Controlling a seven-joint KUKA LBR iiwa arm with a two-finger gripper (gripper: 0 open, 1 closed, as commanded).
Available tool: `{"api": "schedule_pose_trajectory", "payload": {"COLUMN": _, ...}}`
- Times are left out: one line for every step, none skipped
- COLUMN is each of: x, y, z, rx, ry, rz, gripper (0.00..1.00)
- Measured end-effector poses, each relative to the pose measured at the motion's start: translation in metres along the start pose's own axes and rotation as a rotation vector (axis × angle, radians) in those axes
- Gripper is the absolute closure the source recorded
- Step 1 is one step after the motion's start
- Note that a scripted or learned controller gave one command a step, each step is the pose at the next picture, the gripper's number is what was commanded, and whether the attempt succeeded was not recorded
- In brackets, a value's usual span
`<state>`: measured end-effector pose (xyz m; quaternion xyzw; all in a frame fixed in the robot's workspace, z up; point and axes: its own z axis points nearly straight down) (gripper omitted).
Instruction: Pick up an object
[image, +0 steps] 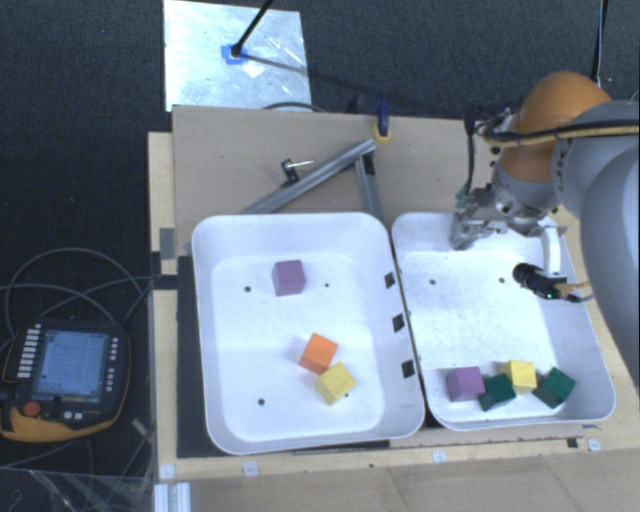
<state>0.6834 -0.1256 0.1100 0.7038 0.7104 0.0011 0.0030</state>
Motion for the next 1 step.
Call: {"api": "schedule_pose_trajectory", "payload": {"x": 0.0056, "y": 0.0069, "z": -0.0636, "rx": -0.004, "ry": 0.001, "rz": 0.003, "gripper": 1.0}}
